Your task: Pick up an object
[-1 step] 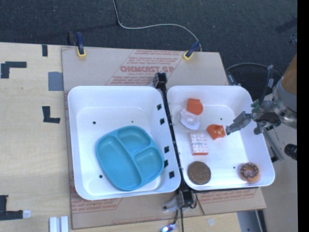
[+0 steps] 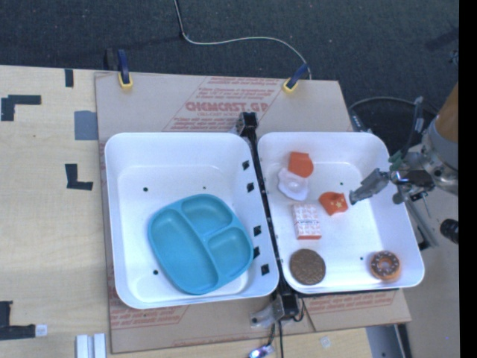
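The left bin holds one thing: a blue divided tray, lying flat and turned at a slant, with its three compartments facing up. It sits toward the bin's 5 o'clock side, close to the black divider strip between the two bins.

The right bin carries the small objects. At its 11 o'clock stands an orange block, touching a crumpled white piece just below it. Near the bin's centre lies a white box with a red pattern. At 2 o'clock from that box, a small orange object rests on the floor of the bin. A round brown cookie lies at the bin's 7 o'clock, and a sprinkled donut sits in the 5 o'clock corner.

The gripper reaches in over the bin's 3 o'clock rim, its dark tip pointing toward 8 o'clock and ending just beside the small orange object, at that object's 2 o'clock. Whether the jaws are apart or together cannot be told from this angle, and nothing is visibly held.
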Controlling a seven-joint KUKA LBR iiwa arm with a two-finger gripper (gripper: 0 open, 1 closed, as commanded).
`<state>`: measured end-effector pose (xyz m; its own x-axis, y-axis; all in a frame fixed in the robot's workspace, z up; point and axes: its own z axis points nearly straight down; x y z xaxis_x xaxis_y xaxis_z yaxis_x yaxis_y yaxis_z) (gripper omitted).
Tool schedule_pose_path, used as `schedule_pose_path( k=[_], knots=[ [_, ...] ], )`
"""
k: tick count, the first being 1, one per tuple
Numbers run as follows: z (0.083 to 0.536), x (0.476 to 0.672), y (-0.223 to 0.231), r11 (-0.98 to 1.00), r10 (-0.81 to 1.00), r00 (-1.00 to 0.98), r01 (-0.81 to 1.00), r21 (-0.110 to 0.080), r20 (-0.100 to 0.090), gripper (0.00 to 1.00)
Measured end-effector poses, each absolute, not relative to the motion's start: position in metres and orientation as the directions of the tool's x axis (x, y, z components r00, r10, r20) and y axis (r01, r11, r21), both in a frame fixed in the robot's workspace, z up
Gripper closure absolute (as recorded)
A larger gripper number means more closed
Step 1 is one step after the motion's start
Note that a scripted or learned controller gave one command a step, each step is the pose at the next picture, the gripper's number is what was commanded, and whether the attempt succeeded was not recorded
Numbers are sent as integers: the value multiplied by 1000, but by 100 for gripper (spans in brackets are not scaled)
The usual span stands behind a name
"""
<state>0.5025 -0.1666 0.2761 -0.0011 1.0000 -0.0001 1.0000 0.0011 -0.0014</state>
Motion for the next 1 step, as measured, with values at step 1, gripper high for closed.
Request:
schedule_pose_path(
  k=[1],
  knots=[
    [215, 506, -172, 0, 1000, 0, 1000, -7, 1, 0]
  ],
)
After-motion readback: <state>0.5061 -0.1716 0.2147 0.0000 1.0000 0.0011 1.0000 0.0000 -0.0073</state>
